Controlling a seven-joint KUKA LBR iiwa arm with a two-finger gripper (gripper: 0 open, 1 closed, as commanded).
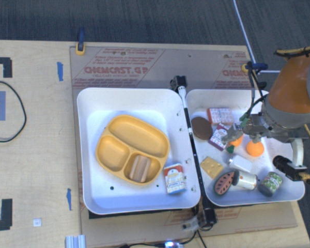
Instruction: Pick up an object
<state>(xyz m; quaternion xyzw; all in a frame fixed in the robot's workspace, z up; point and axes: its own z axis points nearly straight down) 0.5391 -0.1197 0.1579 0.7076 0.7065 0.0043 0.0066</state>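
Currently the gripper (236,136) sits low over the right bin (294,194), in the clutter near its centre, with the grey arm (292,99) and its orange band above it at the view's right. Whether the jaws are released or clenched on anything I cannot tell; the wrist body hides them. No particular target is named, so candidates are whatever lies beneath: an orange ball (255,148) just beside the gripper, a red-and-white packet (220,116) behind it, a brown round disc (200,127) to its left, a yellow cheese-like wedge (212,166), a dark oval piece with a red face (224,183) touching a white cylinder (247,180), and a green-patterned can (272,183) near the front wall. Judgement: the ball is smooth and round and would likely roll or squirt out unless the grasp is centred; the flat packet and wedge give little height to bite on; the cylinder and can look rigid and would suit a squeeze across their width. Descend straight, keep clear of neighbours, close only when one item sits squarely between the jaws, then lift slowly. The left bin (88,107) holds a yellow divided tray (125,138), glossy moulded plastic, with a tan item (140,168) in one compartment, and a small carton (174,177) beside it.
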